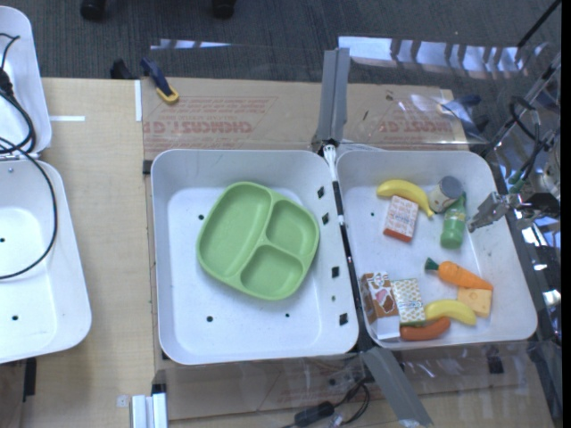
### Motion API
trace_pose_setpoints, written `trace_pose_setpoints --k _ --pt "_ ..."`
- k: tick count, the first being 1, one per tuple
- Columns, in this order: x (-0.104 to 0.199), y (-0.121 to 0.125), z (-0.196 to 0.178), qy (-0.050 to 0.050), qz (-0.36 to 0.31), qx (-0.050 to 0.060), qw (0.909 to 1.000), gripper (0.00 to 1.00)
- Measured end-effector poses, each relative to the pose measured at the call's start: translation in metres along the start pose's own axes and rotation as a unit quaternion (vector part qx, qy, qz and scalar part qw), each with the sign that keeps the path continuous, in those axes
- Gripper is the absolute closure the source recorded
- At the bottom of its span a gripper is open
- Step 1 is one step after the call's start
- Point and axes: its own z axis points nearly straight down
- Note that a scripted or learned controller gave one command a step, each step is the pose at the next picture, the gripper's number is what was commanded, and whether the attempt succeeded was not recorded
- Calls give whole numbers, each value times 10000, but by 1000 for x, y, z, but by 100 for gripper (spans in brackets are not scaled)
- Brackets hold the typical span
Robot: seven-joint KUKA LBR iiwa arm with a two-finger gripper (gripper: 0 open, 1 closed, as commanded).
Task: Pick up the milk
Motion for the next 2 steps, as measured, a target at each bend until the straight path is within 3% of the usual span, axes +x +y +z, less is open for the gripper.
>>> trace_pose_setpoints --k 1,2 --pt "81 -53 88 5 403 9 9992 0" --pt "105 -53 119 -41 522 -84 9986 0"
